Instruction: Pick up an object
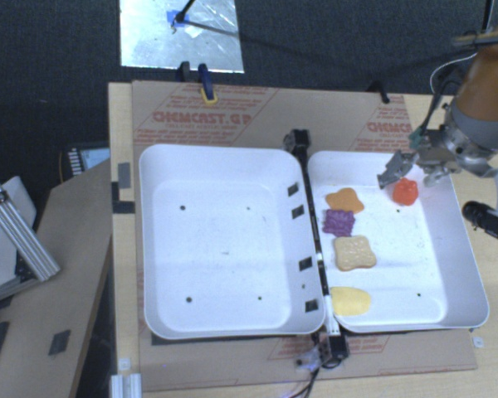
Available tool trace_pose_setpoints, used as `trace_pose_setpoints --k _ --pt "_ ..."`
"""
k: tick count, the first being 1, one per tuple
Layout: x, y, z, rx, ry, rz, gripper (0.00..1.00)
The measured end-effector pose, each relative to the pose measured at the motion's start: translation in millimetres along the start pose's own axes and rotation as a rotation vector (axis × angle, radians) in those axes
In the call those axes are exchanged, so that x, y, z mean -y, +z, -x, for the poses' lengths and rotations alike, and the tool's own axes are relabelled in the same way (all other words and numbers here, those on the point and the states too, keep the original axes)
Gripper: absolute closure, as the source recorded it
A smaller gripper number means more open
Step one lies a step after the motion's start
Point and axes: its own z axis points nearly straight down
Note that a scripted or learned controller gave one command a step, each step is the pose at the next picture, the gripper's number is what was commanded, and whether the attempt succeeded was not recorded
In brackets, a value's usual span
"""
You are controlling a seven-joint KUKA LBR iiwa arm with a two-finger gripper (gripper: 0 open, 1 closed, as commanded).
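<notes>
I see gripper [415, 167] over right bin [448, 259], can't tell its grip, lumpy red obj [406, 191] beside, flat tan waffle-ish piece [354, 253].

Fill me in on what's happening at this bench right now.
A grey robot arm reaches in from the right, its gripper hovering over the right bin, just beside a red piece. Nothing is visibly held. An orange piece, purple piece, tan piece and yellow piece lie along that bin's left side.
</notes>
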Motion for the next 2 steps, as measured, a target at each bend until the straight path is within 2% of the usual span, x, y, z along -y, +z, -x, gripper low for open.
trace_pose_setpoints --k 1,2 --pt "-1 -11 0 0.001 -0.003 0.004 1.00" --pt "-9 -132 -54 0.000 -0.007 0.016 1.00"
